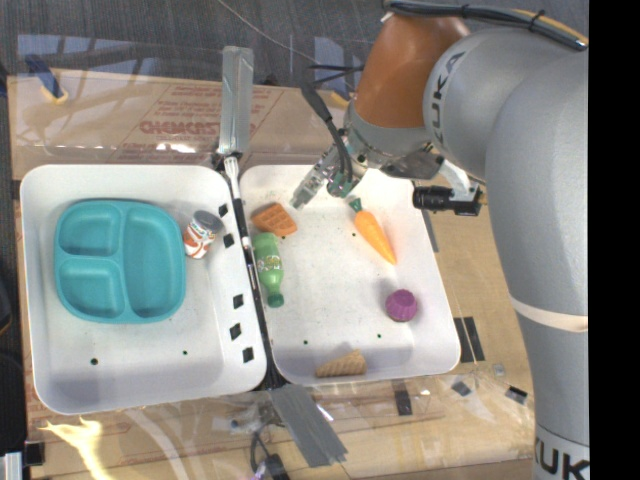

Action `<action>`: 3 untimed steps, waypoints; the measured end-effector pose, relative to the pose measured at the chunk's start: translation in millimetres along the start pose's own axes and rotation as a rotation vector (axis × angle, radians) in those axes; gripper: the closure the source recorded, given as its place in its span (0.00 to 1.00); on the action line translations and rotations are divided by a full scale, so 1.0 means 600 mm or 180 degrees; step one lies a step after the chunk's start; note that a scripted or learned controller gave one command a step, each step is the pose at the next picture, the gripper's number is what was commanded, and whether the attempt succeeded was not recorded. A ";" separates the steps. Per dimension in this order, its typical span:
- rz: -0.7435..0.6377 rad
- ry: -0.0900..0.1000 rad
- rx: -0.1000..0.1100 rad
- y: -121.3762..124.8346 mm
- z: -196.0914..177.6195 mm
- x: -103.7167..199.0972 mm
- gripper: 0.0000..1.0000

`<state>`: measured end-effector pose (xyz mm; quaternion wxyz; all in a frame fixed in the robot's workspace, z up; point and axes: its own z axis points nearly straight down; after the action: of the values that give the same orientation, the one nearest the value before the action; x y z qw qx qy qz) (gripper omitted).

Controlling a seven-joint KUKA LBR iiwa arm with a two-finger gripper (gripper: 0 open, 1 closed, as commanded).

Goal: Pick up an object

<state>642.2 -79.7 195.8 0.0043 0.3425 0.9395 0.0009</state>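
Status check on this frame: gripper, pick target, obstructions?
Gripper over right bin's back edge, nothing visibly held. Carrot nearest, untouched. Nothing blocking it.

A single fixed camera looks down at a slant on the bench, high enough to take in both white bins side by side, the left bin point(50, 368) and the right bin point(440, 353), from their near rims to their far rims. Its gaze runs across the bench toward a cardboard sheet point(150, 118) lying beyond the bins, with the bench's near edge at the bottom of the frame. The grey arm point(520, 128) enters from the right, looming large and cut off by the frame edge, nearer the lens than the bins beneath it.
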 end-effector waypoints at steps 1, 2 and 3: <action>0.0002 0.0015 0.0012 -0.002 0.005 0.002 0.00; 0.0005 0.0028 0.0020 -0.119 0.173 0.045 0.00; 0.0000 0.0026 0.0017 -0.117 0.172 0.045 0.00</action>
<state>577.3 -116.3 91.9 -0.0005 0.3426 0.9395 -0.0001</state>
